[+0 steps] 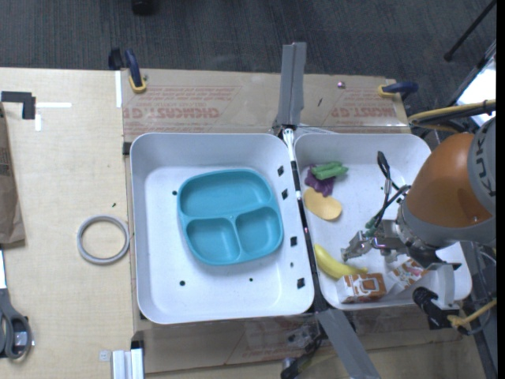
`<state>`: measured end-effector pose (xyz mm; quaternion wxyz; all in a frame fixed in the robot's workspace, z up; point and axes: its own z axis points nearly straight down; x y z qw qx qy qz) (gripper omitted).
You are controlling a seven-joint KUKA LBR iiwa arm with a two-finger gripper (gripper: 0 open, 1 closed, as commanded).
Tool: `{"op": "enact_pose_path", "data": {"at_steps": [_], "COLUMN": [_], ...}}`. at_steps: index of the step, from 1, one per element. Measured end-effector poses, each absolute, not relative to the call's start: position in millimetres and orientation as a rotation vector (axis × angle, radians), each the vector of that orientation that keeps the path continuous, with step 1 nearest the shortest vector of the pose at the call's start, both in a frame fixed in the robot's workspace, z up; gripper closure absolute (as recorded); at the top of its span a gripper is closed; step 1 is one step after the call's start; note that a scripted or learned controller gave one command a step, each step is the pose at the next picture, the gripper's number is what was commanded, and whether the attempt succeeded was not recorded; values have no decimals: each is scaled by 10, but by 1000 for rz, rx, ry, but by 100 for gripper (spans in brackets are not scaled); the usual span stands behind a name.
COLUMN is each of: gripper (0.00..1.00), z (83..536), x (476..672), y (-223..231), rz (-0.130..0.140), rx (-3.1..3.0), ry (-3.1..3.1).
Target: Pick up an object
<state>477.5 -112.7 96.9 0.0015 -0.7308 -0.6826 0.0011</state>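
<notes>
Camera view, banana (pixel 337 264) just beside claw (pixel 357 246)

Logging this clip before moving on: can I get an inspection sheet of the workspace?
Surface: wooden bench bearing left bin and right bin.
Job's things: banana, yellow piece, green and purple toy, brown carton, all in right bin.
Clutter: blue divided tray in left bin; tape ring; scissors.
Grippers: hand low over right bin, holding nothing visible.
Cables: black cable near wrist.
Surroundings: dark floor.
</notes>
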Motion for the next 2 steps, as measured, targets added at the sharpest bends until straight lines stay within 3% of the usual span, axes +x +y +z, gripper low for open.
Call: {"op": "enact_pose_path", "data": {"at_steps": [1, 2], "gripper": [0, 0], "z": [2392, 1157], "x": [4885, 4766], "y": [-1167, -1596], "rz": [0, 3], "rx": [-1775, -2295], "ry": [-2594, -2140]}}
